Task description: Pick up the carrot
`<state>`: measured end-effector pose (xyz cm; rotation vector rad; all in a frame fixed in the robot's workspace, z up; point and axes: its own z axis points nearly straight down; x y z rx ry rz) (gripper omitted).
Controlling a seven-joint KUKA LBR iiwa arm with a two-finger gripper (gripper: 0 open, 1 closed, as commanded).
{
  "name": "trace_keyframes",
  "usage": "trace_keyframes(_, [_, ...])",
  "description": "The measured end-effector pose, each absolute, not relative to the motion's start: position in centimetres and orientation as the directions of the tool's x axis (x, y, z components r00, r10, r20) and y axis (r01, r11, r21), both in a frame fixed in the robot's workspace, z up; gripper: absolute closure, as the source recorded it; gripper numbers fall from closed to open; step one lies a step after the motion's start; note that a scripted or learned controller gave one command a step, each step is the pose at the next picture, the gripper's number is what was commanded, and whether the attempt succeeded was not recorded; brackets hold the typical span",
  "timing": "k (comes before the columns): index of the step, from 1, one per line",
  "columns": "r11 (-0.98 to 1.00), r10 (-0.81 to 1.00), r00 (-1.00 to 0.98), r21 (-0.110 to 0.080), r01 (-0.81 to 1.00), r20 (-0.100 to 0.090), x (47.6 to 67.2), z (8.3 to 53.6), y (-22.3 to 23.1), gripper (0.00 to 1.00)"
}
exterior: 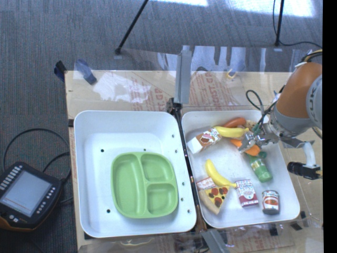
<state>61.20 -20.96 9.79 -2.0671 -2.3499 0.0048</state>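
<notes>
Camera view: pincer (250, 143) low in right bin (293, 194), upper right of frame, touching carrot (253, 150); finger state cannot be told.

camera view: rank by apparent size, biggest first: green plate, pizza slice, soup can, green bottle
1. green plate, by far the largest.
2. pizza slice.
3. soup can and green bottle look about alike, so I won't rank them against each other.
</notes>
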Motion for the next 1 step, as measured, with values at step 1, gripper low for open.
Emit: trace_keyframes(1, [0.275, 0.961, -0.275, -0.005, 0.961, 0.003, 59.36, 20.28, -14.51, 1.00])
